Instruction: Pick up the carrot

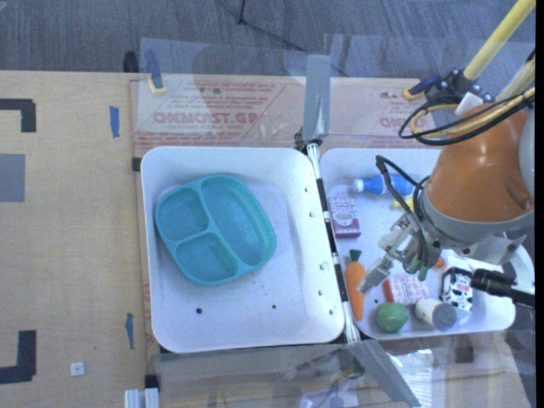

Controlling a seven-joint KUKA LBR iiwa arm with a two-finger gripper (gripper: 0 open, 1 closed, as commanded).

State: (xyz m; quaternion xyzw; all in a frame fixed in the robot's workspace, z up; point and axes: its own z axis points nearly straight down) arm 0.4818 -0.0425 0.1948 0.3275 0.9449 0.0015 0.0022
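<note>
**Carrot position and pincer status, right bin**

The carrot (355,285) lies in the right bin (500,316), close against that bin's left wall, in its near-left part. Its long axis runs roughly parallel to the wall dividing the two bins. The green leafy end points toward the far side of the bench; the orange tapered tip points toward the near edge. The carrot rests flat on the bin floor.

The gripper (378,272) is lowered into the right bin, reaching leftward and down from the grey and orange arm (476,185). Its fingertips sit just beside the carrot, on the carrot's right side, at about mid-length of the orange body. The fingers appear slightly spread, with nothing between them; the carrot is not pinched.

Other items in the right bin:
- a red and white carton (343,214), beyond the carrot's green end;
- a blue bottle (372,184), near the far wall;
- a red and white packet (406,289), just right of the fingertips;
- a green round object (391,316), near the front wall;
- a black and white patterned item (457,291), toward the right.

The left bin (170,330) holds a teal divided plate (214,228), well apart from the carrot.
</note>
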